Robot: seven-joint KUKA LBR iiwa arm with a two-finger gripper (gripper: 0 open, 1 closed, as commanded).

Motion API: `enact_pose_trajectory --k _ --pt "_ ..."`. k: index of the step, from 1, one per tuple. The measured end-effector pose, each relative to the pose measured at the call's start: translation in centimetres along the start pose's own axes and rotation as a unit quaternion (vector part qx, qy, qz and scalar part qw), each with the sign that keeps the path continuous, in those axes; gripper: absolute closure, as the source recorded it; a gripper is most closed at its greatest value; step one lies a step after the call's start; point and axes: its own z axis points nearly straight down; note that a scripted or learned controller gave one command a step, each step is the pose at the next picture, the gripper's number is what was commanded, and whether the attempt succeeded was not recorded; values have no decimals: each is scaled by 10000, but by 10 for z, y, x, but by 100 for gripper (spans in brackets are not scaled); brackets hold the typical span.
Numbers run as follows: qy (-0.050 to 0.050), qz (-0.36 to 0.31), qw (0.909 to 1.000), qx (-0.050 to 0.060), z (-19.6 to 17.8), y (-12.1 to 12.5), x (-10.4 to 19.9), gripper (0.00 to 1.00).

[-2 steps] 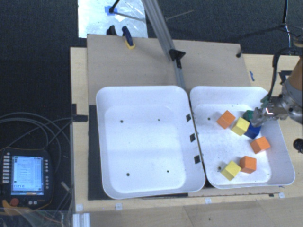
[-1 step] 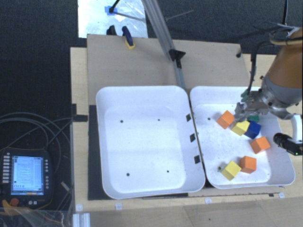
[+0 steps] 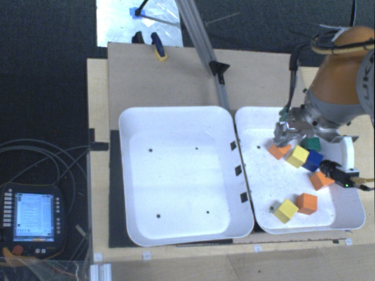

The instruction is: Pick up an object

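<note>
The gripper (image 3: 285, 134) hangs low in the right bin (image 3: 258, 209), at its upper middle, directly above an orange block (image 3: 279, 151). Beside that block lie a yellow block (image 3: 297, 156), a blue block (image 3: 313, 160) and a green block (image 3: 311, 143) partly under the wrist. Another orange block (image 3: 321, 180) lies further right. Near the bin's front sit a second yellow block (image 3: 286, 211) and an orange block (image 3: 306, 203).
The left bin (image 3: 176, 180) stands beside the right one, with a row of black clips (image 3: 238, 170) along the shared wall. A slanted grey pole (image 3: 199, 34) crosses the back of the bench. A teach pendant (image 3: 32, 218) with cables lies on the floor at the left.
</note>
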Motion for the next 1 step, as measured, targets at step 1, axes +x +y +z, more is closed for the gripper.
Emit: enact_pose_trajectory --k 1 --pt "0 0 10000 1 2 9 43 100"
